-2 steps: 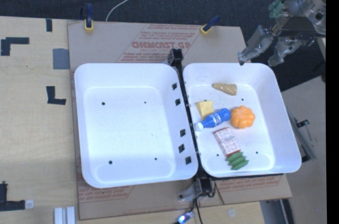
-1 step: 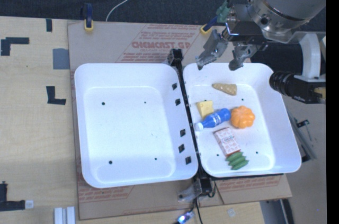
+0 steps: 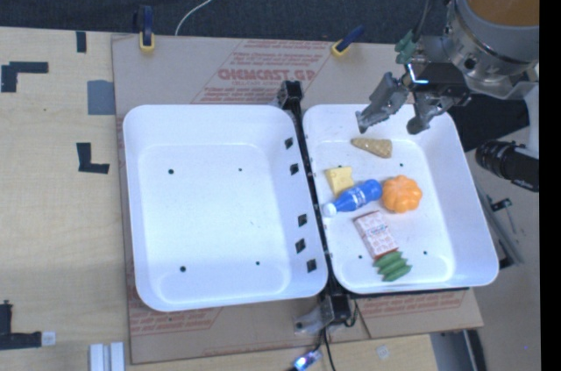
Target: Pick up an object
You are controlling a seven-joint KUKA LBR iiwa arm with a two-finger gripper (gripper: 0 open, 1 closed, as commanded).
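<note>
While the arm reached in from the right, the gripper was seen spread wide with nothing between its fingers, poised above the far end of the right bin. Everything was placed relative to the orange ball in that bin. Beyond it, just under the gripper, a tan wedge was lying. To its left, a blue bottle and a yellow block were set. Nearer than it, a red-and-white packet and a green piece were resting. The wedge was judged the likely target, since the fingers were held apart above it. Farther left, the left bin was seen.
</note>
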